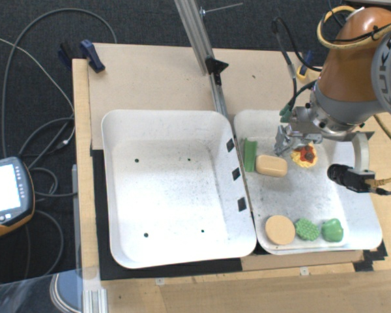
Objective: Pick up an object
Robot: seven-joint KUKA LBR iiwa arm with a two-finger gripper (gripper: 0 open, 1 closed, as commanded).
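Note:
My gripper (290,142) hangs low over the back of the right bin (358,230), under the orange wrist band. Just right of it lies a yellow and red toy (305,156), partly covered by the wrist. A tan oblong block (271,166) rests just below and left of the gripper. A flat green piece (249,155) leans at the bin's left wall. Along the front of that bin sit a tan round disc (279,229), a textured green piece (306,229) and a smooth green lump (332,230).
The left bin (117,149) stands beside the right one, split from it by a wall with black clips (236,174). A metal rail (195,31) slants down from the back. A black part with a cable (347,175) sticks out over the right bin's right side.

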